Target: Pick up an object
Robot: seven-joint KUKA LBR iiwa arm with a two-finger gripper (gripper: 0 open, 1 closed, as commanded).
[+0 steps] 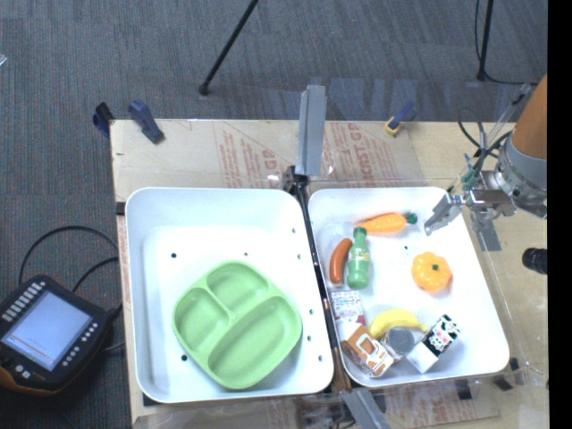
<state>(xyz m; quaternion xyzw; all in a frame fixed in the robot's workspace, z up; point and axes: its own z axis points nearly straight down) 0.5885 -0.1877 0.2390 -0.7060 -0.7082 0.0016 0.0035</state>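
Bottom right: black-and-white cow-print carton point(441, 337), untouched in right white bin point(478, 271)
Gripper point(442, 215): upper right rim, fingers spread, gripping nothing
Progress: pick not yet begun

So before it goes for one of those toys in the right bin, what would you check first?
1. Gripper above the right bin, at its upper right edge: ok.
2. Nothing between its fingers: ok.
3. Nearest target, the carrot, lies apart from the green bottle: ok.
4. Orange pumpkin stands alone with room around it: ok.
5. Banana is crowded by the cow-print carton and other items: not ok.
6. Green plate sits in the left bin, out of the way: ok.
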